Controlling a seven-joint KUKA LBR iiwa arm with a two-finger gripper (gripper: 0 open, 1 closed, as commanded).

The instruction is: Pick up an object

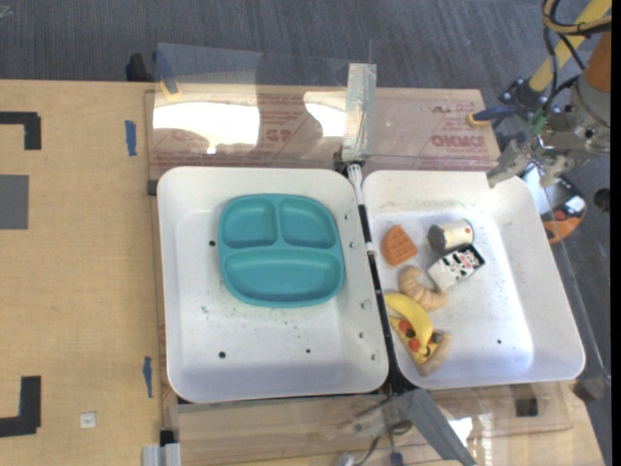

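Pincer [524, 158] hanging at the far right corner of the worktop, just over the far right corner of the right-hand shallow white plastic bin [548, 289]; whether it is released or clenched cannot be told from this slant, and nothing is seen carried in it. Judged from this layout, the task stands at its start: no object has been lifted, and the descent, the grasp and the raising all remain.

Candidate objects lie clustered in the left half of the right-hand bin, well apart from the pincer. An orange wedge-shaped toy [398, 245] sits nearest the divider between the bins. Just beside it, towards the bin's middle, lie a small dark cylinder with a pale end [451, 235] and a white box with black markings [456, 266], close together or touching. A tan, knobbly rounded piece [422, 287] rests against the box on its near side. A yellow plastic banana [410, 320] curves towards the near edge, with a small brownish item partly under its tip.

A teal plastic divided plate with three compartments [281, 250] lies in the left-hand shallow white bin [184, 289].
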